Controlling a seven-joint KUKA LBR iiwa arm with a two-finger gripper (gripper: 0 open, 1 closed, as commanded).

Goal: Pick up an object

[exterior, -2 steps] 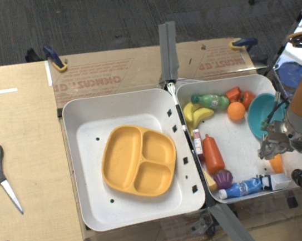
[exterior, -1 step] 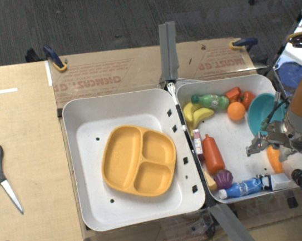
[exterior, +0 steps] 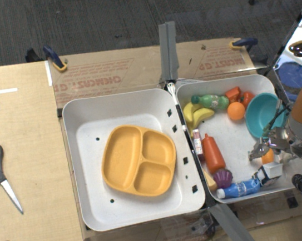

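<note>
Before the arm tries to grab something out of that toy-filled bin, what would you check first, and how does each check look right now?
1. Gripper over the right bin: ok, it sits by the bin's right side.
2. Jaws open or shut: cannot tell, the view blurs them.
3. Something already held: cannot tell; a small orange piece lies right at the gripper.
4. Targets within reach: ok, the teal bowl and blue bottle are close by.
5. Crowding: not ok, the red bottle, purple toy and blue bottle lie packed together.
6. Yellow divided plate in the left bin: ok, well apart.
</note>
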